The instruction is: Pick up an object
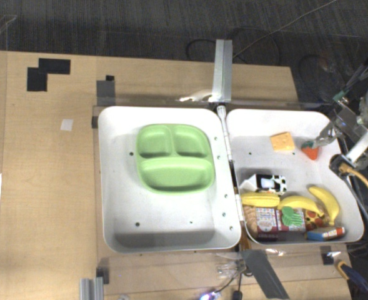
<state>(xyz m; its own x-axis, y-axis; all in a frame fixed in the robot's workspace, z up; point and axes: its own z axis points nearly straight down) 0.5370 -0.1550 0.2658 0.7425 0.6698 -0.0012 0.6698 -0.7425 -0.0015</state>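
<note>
The right bin [258, 120] holds several objects. An orange block [282, 142] lies near its back. A small red-orange piece with a green top [310, 150] rests by the right wall. Two yellow bananas [324, 202] [260, 200], a black-and-white item [271, 182], a printed box [266, 220] and a green toy [291, 217] crowd the front. A red-and-blue marker [327, 234] lies at the front edge. My gripper [325, 137] reaches in from the right, just above and right of the red-orange piece, with nothing seen held.
The left bin [118, 186] carries a green divided plate [173, 157]. A metal post [223, 70] rises behind the seam between the bins. Cables [358, 180] hang beside the right bin's outer wall.
</note>
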